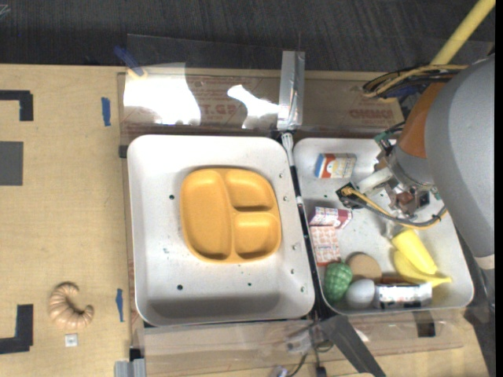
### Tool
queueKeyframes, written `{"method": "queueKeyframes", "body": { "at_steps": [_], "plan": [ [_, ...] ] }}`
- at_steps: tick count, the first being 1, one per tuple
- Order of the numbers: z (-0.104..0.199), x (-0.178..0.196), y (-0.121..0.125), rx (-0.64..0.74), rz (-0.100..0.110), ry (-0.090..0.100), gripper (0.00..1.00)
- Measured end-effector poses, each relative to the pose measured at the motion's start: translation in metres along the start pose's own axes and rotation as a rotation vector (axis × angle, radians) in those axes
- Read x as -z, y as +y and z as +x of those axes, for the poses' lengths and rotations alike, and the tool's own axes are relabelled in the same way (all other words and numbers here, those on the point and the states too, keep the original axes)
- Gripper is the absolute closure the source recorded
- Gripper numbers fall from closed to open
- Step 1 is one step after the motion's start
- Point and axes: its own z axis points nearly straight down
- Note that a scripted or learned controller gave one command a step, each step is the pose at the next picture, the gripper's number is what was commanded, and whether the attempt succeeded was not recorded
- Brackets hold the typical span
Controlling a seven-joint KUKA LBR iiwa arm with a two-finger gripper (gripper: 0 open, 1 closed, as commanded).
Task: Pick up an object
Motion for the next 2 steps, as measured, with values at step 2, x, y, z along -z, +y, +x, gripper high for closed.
{"method": "queueKeyframes", "body": {
  "at_steps": [2],
  "plan": [
    [0.055,0.101,-0.074,-0.135,0.000,0.005,0.00]
  ]
}}
